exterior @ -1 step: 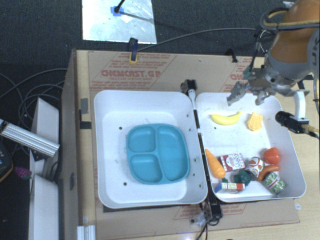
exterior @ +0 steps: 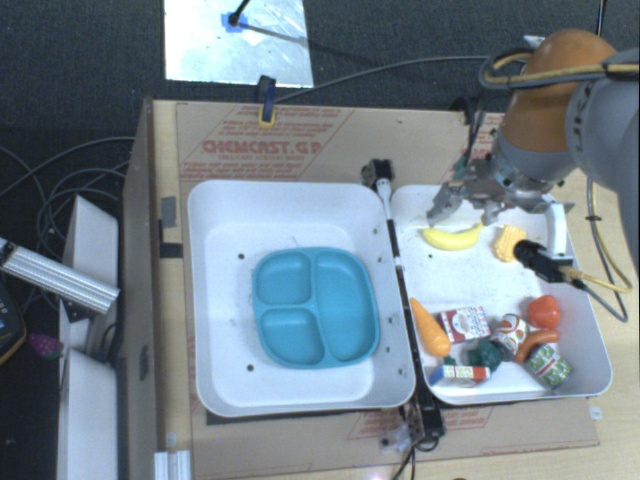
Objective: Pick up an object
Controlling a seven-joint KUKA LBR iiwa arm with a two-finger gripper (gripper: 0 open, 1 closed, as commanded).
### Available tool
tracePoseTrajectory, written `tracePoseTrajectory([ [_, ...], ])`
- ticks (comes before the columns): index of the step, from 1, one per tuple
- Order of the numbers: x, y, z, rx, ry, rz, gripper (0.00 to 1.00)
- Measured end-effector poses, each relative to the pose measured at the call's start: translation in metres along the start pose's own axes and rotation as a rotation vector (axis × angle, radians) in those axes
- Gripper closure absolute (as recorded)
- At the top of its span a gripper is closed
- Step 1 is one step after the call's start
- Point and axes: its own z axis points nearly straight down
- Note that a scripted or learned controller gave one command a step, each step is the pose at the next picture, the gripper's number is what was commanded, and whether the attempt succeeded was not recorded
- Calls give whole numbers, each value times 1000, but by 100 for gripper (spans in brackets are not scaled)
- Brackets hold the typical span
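Observation:
My gripper (exterior: pixel 465 211) hangs over the far end of the right bin (exterior: pixel 590 333), just above a yellow banana (exterior: pixel 452 237). Its two fingers are spread apart, open, with nothing between them. The banana lies on the bin floor right below the fingertips. A small yellow piece (exterior: pixel 508 240) sits to the banana's right. Nearer the front lie an orange carrot (exterior: pixel 431 328), a red and white carton (exterior: pixel 463 322), a red tomato (exterior: pixel 543 311), a green can (exterior: pixel 548 366) and a dark green item (exterior: pixel 487 352).
The left bin (exterior: pixel 225 228) holds a blue divided plate (exterior: pixel 315 303). A black clamp (exterior: pixel 379 173) sits on the wall between the two bins. A small flat box (exterior: pixel 463 373) rests by the right bin's front wall.

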Motion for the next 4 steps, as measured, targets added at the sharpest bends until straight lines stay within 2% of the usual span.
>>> tracePoseTrajectory([
  [1,-12,19,84,-13,-3,2,0],
  [2,-16,-78,100,1,0,4,0],
  [3,-22,-26,99,-4,0,2,0],
  [4,-14,17,98,-4,0,0,0],
])
